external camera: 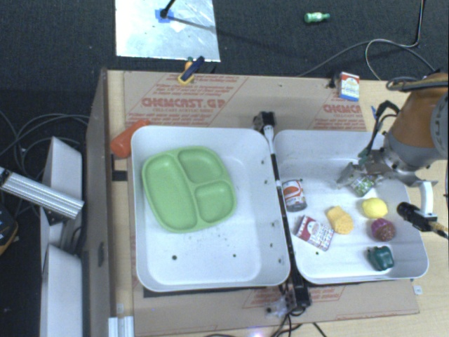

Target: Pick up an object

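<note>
Tool (359, 177) low over the right bin (316, 153), near its far right side, arm (421, 128) entering from the right. Cannot tell whether open or closed. Small green-and-clear packet (363, 184) directly at the tool tip, grip not discernible. Just in front of tool: yellow lemon (374, 207); beyond that, dark red fruit (382, 229) and dark green piece (381, 258). Front-left of tool: yellow corn-like item (340, 220), red-white packet (313, 232), can (292, 194). Far left, in the other bin: green divided tray (188, 187).
</note>
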Motion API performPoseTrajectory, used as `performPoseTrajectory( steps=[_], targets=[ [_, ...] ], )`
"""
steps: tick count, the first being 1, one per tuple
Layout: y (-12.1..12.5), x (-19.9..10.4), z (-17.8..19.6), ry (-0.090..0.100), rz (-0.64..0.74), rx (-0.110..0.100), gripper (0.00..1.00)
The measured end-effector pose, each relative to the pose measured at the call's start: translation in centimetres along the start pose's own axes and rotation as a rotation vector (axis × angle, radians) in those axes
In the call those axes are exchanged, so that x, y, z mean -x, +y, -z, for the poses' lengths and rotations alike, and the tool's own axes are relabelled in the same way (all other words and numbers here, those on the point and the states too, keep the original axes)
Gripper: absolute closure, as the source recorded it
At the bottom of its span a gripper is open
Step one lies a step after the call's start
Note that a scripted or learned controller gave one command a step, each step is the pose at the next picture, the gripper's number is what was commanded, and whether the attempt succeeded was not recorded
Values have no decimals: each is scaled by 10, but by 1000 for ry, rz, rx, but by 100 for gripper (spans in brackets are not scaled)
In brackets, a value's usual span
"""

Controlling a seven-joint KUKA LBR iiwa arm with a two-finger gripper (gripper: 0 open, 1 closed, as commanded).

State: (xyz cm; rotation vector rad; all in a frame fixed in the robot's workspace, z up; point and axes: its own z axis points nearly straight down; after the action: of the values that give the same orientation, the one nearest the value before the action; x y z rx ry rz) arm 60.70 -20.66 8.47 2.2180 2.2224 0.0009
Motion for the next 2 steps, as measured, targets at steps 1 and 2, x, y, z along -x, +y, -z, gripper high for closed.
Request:
performPoseTrajectory(
  steps=[1, 2],
  targets=[
    [-52, 0, 0, 0, -1, -1, 0],
    [36, -1, 19, 0, 2, 4, 0]
  ],
)
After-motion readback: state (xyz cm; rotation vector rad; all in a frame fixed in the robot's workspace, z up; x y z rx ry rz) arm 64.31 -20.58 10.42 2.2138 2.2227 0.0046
